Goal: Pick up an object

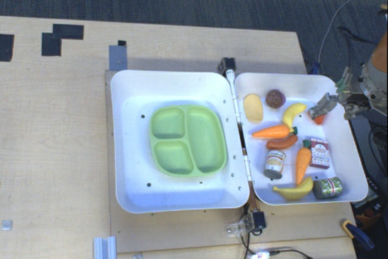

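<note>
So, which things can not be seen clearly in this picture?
- Gripper: too small and blurred in the camera view to tell open from shut.
- Arm: cut off by the right edge.
- Small jar and red carton: labels too small to read.
- Red object: partly hidden under the gripper.

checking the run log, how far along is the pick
Nothing is lifted yet: the toy food, including the two carrots and two bananas, lies in the right bin. The end effector hovers at that bin's upper right by a small orange piece. Grasping and lifting remain.
</note>
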Controlling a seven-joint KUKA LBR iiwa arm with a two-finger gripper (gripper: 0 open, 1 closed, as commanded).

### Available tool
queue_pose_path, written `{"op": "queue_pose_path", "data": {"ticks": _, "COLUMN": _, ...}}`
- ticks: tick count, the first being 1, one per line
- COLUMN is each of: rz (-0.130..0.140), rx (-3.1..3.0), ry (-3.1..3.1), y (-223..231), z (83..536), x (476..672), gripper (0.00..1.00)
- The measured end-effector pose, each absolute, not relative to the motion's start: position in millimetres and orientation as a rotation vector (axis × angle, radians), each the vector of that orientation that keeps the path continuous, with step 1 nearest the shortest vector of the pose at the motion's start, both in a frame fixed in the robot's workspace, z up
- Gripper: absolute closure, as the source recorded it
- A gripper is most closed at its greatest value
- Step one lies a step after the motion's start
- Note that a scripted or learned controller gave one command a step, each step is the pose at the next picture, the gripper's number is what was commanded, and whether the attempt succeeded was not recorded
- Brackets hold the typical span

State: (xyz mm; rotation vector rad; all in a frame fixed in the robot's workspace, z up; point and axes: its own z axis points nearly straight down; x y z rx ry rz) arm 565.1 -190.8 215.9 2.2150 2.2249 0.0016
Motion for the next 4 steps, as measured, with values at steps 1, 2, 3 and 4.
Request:
{"op": "queue_pose_path", "data": {"ticks": 1, "rz": 0.007, "rx": 2.213, "ry": 2.22, "y": -183.4, "z": 86.7, "x": 571.6, "gripper": 0.0}}
{"op": "queue_pose_path", "data": {"ticks": 2, "rz": 0.011, "rx": 2.208, "ry": 2.218, "y": -183.3, "z": 98.6, "x": 573.4, "gripper": 1.0}}
{"op": "queue_pose_path", "data": {"ticks": 3, "rz": 0.011, "rx": 2.209, "ry": 2.218, "y": -183.3, "z": 98.5, "x": 573.3, "gripper": 0.0}}
{"op": "queue_pose_path", "data": {"ticks": 4, "rz": 0.014, "rx": 2.204, "ry": 2.218, "y": -182.7, "z": 109.5, "x": 574.7, "gripper": 1.0}}
